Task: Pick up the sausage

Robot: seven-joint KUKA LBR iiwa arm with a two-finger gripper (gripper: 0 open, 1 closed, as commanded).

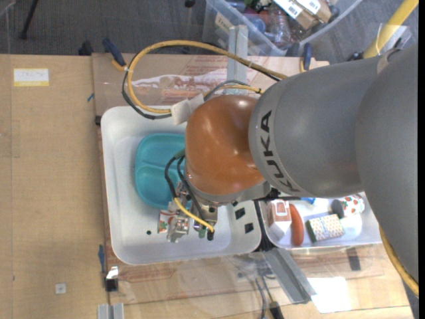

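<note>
Sausage, red and small, is lying in the right bin, beside a checkered block. From the sausage, the gripper is hanging well to the left, over the left bin near a teal bowl. I cannot tell its grip. It should be moving right, lining up over the sausage.

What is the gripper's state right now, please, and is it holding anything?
Gripper: cannot be told; it sits low in the left bin near the teal dish. The sausage lies in the right bin, not held.
</note>
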